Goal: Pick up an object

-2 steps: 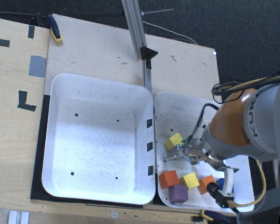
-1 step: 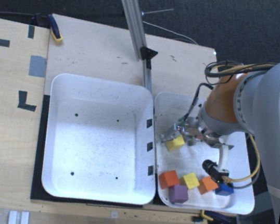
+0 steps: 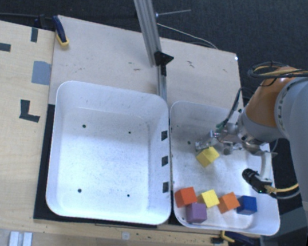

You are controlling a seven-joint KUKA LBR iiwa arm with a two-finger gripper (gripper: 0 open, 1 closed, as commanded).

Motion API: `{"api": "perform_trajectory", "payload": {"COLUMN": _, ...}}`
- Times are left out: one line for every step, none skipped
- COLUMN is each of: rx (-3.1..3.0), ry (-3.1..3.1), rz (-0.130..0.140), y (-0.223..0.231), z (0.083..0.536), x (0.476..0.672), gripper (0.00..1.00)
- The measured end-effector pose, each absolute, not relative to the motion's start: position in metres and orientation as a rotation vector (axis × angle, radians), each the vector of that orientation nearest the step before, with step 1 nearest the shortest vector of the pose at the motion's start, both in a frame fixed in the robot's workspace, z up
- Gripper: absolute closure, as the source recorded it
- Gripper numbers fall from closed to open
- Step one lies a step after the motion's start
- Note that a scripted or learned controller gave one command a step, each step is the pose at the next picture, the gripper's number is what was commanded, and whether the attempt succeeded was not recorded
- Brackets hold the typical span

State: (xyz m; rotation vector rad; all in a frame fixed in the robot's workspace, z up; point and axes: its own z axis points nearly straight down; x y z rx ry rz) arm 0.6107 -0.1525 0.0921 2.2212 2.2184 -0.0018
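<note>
Jaws (image 3: 212,148) | grasp state: cannot tell | just above yellow block (image 3: 207,156) | right bin (image 3: 265,227)

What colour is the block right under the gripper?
Yellow: the block sits just below the gripper in the right bin, seen in the camera view.

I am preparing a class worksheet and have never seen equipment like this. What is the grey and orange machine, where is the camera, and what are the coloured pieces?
The camera looks down from above at a slant. The grey and orange machine is a robot arm reaching in from the right. Its gripper sits just above a tilted yellow block in the right bin; whether it grips the block is unclear. Near that bin's front edge lie an orange-red block, another yellow cube, an orange cube, a blue cube and a purple cube. The left bin stands beside it.
</note>
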Motion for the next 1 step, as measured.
{"api": "perform_trajectory", "payload": {"rx": 2.22, "ry": 2.229, "rz": -0.002, "y": -0.0863, "z": 0.0917, "x": 0.5654, "gripper": 0.0}}
